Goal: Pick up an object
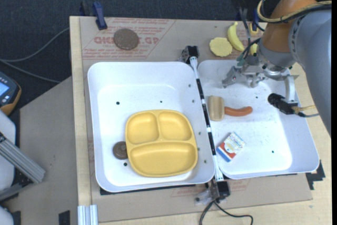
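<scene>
A: Where does the grey arm with the orange band hold its two-finger gripper?

B: It hangs low over the far end of the right shallow white bin, up-right of the tan wooden block. Its metal fingers appear spread apart, and nothing sits between them. No object is in its grasp.

A: And the objects that could be picked up?

B: The tan wooden block lies in the right bin against the divider. Just right of the block, nearly touching it, lies a small orange-red sausage-shaped piece. Below and to the right of the block, apart from it, rests a small white carton with red and blue print, turned at a slant.

A: What lies left of the block?

B: The left shallow white bin holds a yellow plastic plate with three compartments, lower-left of the block. A brown round disc touches that plate's left edge.

A: Anything beyond the bins?

B: Above the block, on the cardboard-covered bench, sit a yellow banana and a yellow ruffled round piece, side by side. Far up-left of the block lies a brown round cookie-like disc, with a blue clamp near it at the bench's edge.
</scene>
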Tool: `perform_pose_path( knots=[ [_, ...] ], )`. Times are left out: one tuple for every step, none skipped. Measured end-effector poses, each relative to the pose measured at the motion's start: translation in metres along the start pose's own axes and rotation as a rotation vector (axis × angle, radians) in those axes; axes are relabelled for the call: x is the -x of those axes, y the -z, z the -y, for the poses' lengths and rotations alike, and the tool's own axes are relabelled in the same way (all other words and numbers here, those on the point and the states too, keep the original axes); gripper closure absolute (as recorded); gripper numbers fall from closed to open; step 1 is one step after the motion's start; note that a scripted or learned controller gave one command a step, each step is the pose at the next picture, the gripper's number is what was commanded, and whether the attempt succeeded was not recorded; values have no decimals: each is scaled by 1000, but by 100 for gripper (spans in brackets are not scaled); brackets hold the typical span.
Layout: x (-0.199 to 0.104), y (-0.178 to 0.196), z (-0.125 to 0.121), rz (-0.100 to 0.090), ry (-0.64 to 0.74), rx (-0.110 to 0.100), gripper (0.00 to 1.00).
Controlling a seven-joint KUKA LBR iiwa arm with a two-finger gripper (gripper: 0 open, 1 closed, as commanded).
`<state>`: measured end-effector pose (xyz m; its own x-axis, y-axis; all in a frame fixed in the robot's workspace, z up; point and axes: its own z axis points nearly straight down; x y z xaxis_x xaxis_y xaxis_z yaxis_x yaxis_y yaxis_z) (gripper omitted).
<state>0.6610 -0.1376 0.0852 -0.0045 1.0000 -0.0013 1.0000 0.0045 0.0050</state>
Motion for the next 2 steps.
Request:
perform_pose_path(
  knots=[
    [-7,0,-6,0,-3,-2,0],
    [-34,0,-6,-2,-2,-6,0]
  ],
)
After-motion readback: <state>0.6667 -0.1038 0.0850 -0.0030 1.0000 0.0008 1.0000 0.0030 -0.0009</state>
